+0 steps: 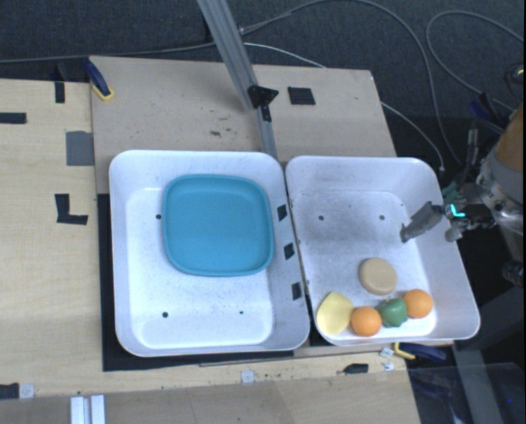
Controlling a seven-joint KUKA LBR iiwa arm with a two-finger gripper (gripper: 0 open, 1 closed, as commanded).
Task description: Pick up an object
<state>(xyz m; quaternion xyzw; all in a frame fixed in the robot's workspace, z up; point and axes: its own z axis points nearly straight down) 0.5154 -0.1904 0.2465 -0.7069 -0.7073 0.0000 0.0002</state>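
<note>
Where two bins (121, 237) sit: one blue plate (217, 224), five food pieces (377, 304).

Claw (419, 223): we see a dark grey, slim finger.
Wrist: we note grey and black housing carrying a small teal-green light.
Arm: we make out an orange band above.

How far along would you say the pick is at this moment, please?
Nothing looks picked yet: the beige disc, yellow piece, two orange balls and green item all lie in the right bin. The gripper hangs above the bin's right side. Descent and grasp remain.
</note>
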